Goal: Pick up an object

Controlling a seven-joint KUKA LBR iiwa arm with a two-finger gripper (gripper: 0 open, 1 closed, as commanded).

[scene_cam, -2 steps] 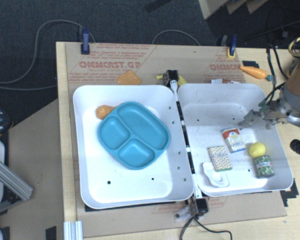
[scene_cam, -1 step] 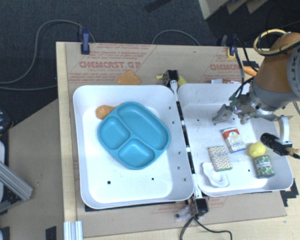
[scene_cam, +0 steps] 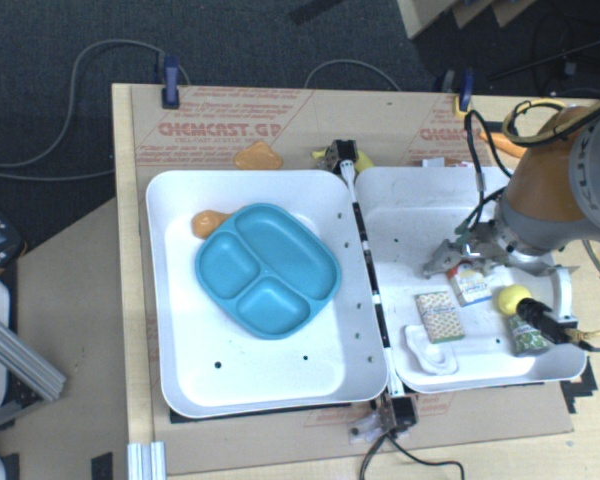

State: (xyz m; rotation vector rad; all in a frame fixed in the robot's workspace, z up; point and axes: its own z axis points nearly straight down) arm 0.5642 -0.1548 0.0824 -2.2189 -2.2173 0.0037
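Observation:
My gripper [scene_cam: 464,256] is low in the right bin [scene_cam: 400,200], near its middle, at the end of the grey and orange arm coming in from the right. Just in front of it lies a small white box with red print [scene_cam: 472,288]. A speckled square pad [scene_cam: 438,316] lies a little further forward and left. A white moulded piece [scene_cam: 432,353] rests by the front wall. A yellow rounded thing [scene_cam: 510,298] and a green speckled item [scene_cam: 528,341] sit at the right. Nothing shows as held.
The left bin [scene_cam: 180,348] holds a blue divided plate [scene_cam: 268,268], with a small orange thing [scene_cam: 208,224] tucked at its far left edge. Another orange thing [scene_cam: 258,156] lies on the bench behind that bin. Cables run along the back.

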